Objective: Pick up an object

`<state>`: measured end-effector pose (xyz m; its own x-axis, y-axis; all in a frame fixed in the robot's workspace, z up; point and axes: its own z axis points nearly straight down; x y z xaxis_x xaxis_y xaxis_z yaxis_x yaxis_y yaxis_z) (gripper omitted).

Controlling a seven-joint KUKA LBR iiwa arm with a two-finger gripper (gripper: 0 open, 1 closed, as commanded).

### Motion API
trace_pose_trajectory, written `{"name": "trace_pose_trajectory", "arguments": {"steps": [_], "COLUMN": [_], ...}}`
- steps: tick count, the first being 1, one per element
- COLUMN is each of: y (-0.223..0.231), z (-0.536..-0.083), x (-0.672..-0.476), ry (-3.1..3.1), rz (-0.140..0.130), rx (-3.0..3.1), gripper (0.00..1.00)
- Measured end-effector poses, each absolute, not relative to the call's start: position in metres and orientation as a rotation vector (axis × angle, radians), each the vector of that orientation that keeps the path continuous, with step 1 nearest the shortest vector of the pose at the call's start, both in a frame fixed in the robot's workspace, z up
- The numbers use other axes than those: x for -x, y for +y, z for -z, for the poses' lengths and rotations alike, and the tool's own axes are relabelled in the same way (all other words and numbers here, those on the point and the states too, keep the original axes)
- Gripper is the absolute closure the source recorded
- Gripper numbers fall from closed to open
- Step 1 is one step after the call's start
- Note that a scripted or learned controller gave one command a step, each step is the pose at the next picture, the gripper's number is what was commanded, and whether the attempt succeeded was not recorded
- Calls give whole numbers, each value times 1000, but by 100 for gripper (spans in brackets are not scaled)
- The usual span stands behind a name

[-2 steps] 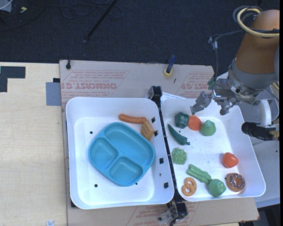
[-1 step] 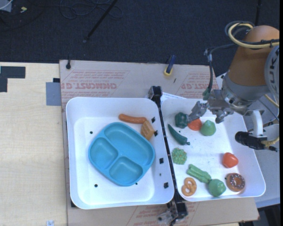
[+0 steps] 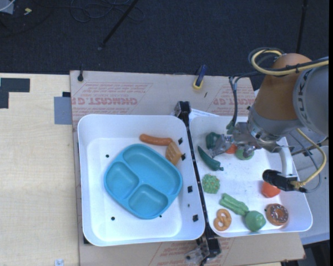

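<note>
My gripper [image 3: 235, 142] hangs low over the back of the right bin [image 3: 299, 226], beneath the grey wrist and orange band. Right under it lie a dark green toy [image 3: 214, 139], a small orange piece [image 3: 231, 148] and a round green item [image 3: 245, 153]. The wrist blocks my sight of the gripper's tips, and nothing shows clearly gripped. Farther forward in this bin are a green pepper [image 3: 210, 160], a broccoli [image 3: 211, 183], a green pickle [image 3: 233, 204], a pretzel [image 3: 222, 220], a lime [image 3: 255, 220], a donut [image 3: 276, 214] and a red tomato [image 3: 270, 190].
The left bin [image 3: 94, 215] holds a blue divided plate [image 3: 142, 180], an orange sausage [image 3: 155, 139] and a brown pastry [image 3: 173, 153] near the black divider [image 3: 191, 165]. A black connector on a yellow cable [image 3: 279, 179] hangs over the right bin's right side.
</note>
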<state>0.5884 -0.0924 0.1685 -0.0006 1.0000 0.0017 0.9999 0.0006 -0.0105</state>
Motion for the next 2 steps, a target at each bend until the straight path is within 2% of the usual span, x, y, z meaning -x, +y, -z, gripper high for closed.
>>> {"name": "trace_pose_trajectory", "arguments": {"steps": [2], "y": [-95], "z": [-85], "x": [-582], "ry": [-2218], "rz": [-5], "rx": [2217], "gripper": [0]}}
